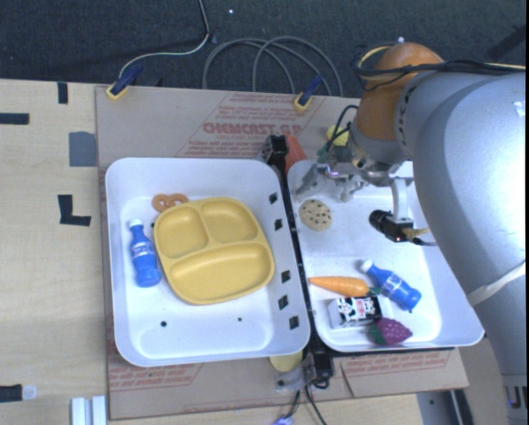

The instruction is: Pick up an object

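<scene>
My gripper (328, 187) hangs over the far end of the right bin (441, 282), open, with nothing between its fingers. Just below it a round cookie (315, 213) lies on the bin floor, apart from the fingertips. Nearer the front of that bin lie an orange carrot (339, 285), a small blue bottle (392, 287), a black-and-white milk carton (357, 310) and a purple berry toy (389, 331). In the left bin (122, 308) sit a yellow divided plate (214, 249), a blue bottle (143, 254) to its left and a brown pretzel (168, 202) at its far edge.
The grey arm (477, 166) fills the right side and overhangs the right bin's far corner. A black divider (288, 246) runs between the bins. Cables (273, 60) loop on the dark floor behind the bench.
</scene>
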Robot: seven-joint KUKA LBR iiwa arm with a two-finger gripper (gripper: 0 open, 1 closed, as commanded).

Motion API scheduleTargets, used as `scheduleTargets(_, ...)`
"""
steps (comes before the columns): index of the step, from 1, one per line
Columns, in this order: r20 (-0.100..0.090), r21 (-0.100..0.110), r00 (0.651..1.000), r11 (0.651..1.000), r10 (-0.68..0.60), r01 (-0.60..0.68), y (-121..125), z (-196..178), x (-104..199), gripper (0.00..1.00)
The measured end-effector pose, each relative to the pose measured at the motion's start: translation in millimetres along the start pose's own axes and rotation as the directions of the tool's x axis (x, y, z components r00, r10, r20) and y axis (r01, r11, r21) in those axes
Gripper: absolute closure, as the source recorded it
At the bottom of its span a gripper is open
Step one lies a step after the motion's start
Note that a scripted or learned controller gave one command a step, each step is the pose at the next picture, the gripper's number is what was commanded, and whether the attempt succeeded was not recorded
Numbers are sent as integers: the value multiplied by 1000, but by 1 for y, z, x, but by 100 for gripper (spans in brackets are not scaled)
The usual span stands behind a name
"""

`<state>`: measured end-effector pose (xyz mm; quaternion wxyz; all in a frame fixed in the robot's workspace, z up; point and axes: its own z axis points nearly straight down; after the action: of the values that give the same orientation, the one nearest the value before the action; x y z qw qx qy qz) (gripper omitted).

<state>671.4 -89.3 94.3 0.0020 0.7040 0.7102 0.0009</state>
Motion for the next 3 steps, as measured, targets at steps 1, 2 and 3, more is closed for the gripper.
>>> scheduleTargets(1, -5, -6, 1000, 1000, 11, -11, -18, 4, -53, 0)
scheduleTargets(2, 0, -13, 1000, 1000, 12, -12, -93, 2, -46, 0)
scheduleTargets(3, 4, -15, 1000, 1000, 10, -10, -111, 3, -20, 0)
